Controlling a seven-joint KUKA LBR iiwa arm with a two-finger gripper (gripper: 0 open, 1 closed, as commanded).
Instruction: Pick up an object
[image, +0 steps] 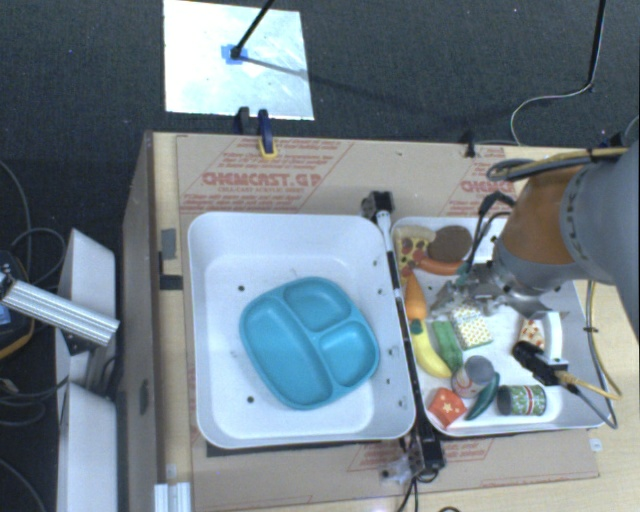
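At left, the left bin (215, 260) holds a blue divided plate (308, 342) lying flat, with bare white floor on every side of it. Right bin (575, 415) is crowded: carrot (414, 297), banana (430, 352), green pepper (447, 345), a can (521, 400) near the front wall. Pincer (472, 296) sits low over the bin's middle, just right of the carrot, above the pepper; its state cannot be told. Items nearly touch; little free room.
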